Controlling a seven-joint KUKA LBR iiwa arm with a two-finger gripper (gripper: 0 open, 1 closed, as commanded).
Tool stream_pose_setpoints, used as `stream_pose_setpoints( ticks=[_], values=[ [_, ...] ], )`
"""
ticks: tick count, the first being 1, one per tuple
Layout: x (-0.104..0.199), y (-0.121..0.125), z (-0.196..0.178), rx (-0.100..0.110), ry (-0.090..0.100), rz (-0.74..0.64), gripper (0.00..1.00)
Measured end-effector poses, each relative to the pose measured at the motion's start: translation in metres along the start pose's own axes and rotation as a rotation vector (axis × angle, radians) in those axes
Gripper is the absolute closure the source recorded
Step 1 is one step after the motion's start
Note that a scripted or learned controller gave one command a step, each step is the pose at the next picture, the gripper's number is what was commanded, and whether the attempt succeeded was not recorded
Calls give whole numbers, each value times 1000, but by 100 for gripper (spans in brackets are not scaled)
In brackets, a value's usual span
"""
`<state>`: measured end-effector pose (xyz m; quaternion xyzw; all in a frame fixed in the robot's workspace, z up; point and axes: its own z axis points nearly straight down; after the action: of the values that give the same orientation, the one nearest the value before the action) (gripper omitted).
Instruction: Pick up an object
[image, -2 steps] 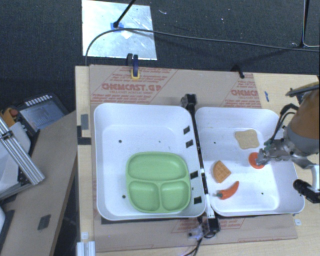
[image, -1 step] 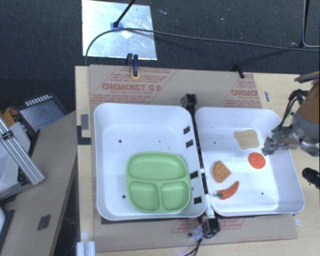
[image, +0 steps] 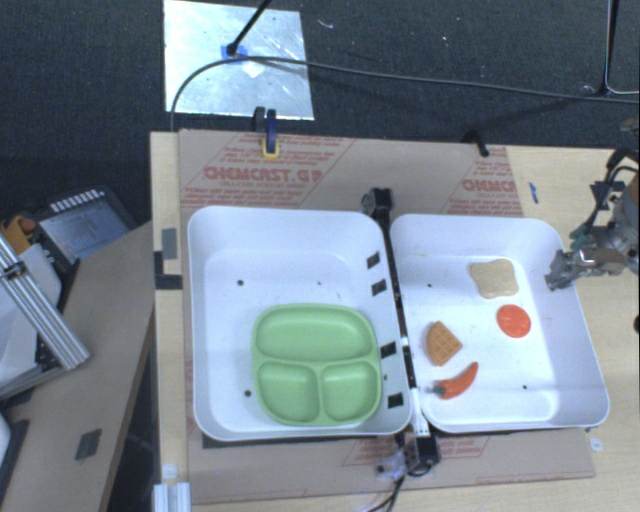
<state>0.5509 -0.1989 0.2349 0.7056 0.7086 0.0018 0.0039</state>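
Two shallow white plastic bins sit side by side on the bench, their inner rims touching along a clipped centre seam.

Left bin (image: 215, 300): one pale green moulded tray with three compartments (image: 317, 363), lying toward the near wall; the far half of the floor is open.

Right bin (image: 570, 400): four small items, well apart from one another — a flat beige bread-shaped slab (image: 493, 278) near the far right, a round orange-red disc (image: 514, 321) just beneath it, a golden-brown waffle-textured piece (image: 443, 342) toward the centre, and a curved red chili-shaped piece (image: 456, 381) close to the near wall.

The arm's metal gripper (image: 573, 262) sits at the right bin's outer rim, level with the beige slab and apart from it — nothing is visible between its fingers. Whether it is spread or closed cannot be told.
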Motion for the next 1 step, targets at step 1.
stream_pose_setpoints(
  ticks=[1],
  values=[
    [0, 1, -17, 4, 2, 0, 100]
  ],
)
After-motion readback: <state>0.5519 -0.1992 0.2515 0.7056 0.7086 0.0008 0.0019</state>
